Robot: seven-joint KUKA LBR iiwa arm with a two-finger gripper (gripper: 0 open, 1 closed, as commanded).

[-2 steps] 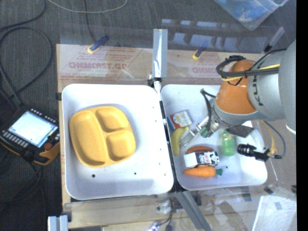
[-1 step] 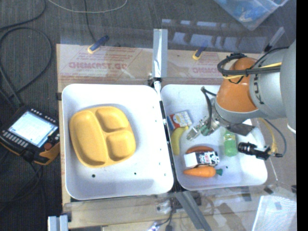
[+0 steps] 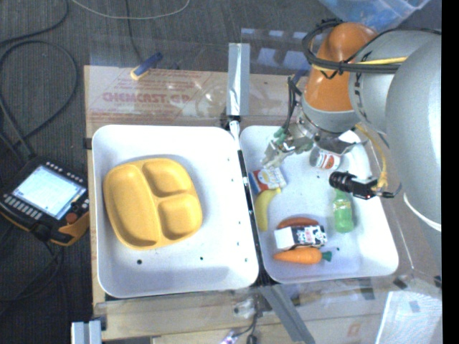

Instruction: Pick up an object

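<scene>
The arm's grey body fills the 3 o'clock side of the camera view and covers the far right corner of the right bin (image 3: pixel 373 260); whatever lies under it cannot be seen. The pincer (image 3: pixel 282 149) hangs below the orange band, over the 11 o'clock part of the right bin, and its fingers appear slightly spread with nothing clearly between them, though the metal parts are small and hard to read. Just below it lies a small red and white packet (image 3: pixel 268 180), its print too blurred to make out. A banana (image 3: pixel 264 208) lies touching that packet at its 6 o'clock side, close along the bin's left wall. A red and white can (image 3: pixel 324 160) sits partly hidden beneath the arm's wrist. A green bottle (image 3: pixel 343 213) lies toward 3 o'clock of the banana, under a black fitting on the arm. Near the bin's 6 o'clock edge, a black and white carton (image 3: pixel 301 236) rests against a red object, with a carrot (image 3: pixel 298 256) just beside it.

The left bin (image 3: pixel 115 264) holds a yellow divided plate (image 3: pixel 152 201), with bare white floor around it, widest at 6 o'clock. In the right bin, open floor shows between the banana and the green bottle. The worktop (image 3: pixel 161 95) beyond the bins carries a clear printed sheet.
</scene>
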